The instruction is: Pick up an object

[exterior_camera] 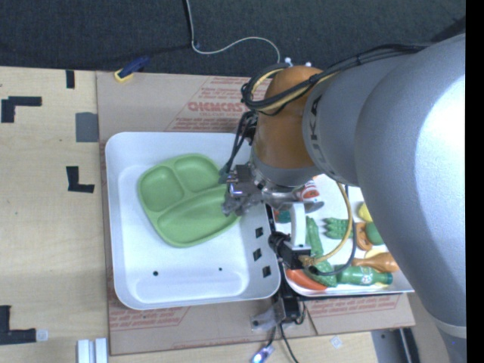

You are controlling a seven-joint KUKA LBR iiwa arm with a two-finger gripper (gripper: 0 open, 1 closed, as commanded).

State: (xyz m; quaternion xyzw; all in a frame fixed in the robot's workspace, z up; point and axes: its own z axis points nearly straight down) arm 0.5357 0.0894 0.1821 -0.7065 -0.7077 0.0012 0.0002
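Observation:
A green divided plate [185, 197] lies tilted in the left white bin [136, 271], its right edge near the bin's right wall. My gripper [236, 195] hangs over that right edge of the plate, below the orange wrist band [283, 127]. The arm's grey body covers much of the right bin [378, 293]. In that bin lie several small toy items, among them a green bottle [363, 277], an orange piece [370, 237] and a green piece [314, 233].
Both bins rest on a brown cardboard sheet [197, 104] on the wooden bench. A white cable [227, 48] runs across the dark area at the back. A blue and yellow object [132, 67] lies at the cardboard's far left corner.

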